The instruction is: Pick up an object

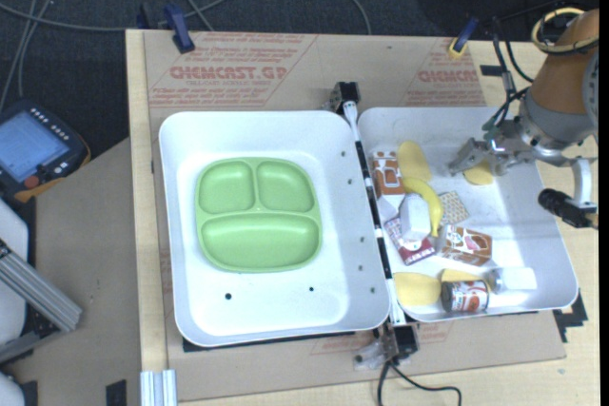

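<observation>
The counter (285, 62) carries two shallow white bins side by side. The left bin (181, 204), at the centre of the frame, holds a green divided plate (257, 214) with three compartments, lying flat.

The right bin (552, 252), at the right of the frame, holds a cluster of objects along its left and lower portions. A banana (423, 185) lies at the upper middle of the cluster. A small red-and-white carton (386, 174) lies just to its left, near the bin's left wall. A white packet (416, 222) rests against the lower end of the banana. A red-and-white box (466, 244) lies to the lower right of the packet. A can (468, 296) lies on its side near the bin's lower edge, with a yellow piece (417, 290) just to its left.

The arm (561, 81) enters from the right edge of the frame. The claw (488, 159) sits low in the upper part of the right bin, beside a small yellow object (479, 175). Its fingers appear spread apart, with nothing visibly clamped between them.
</observation>
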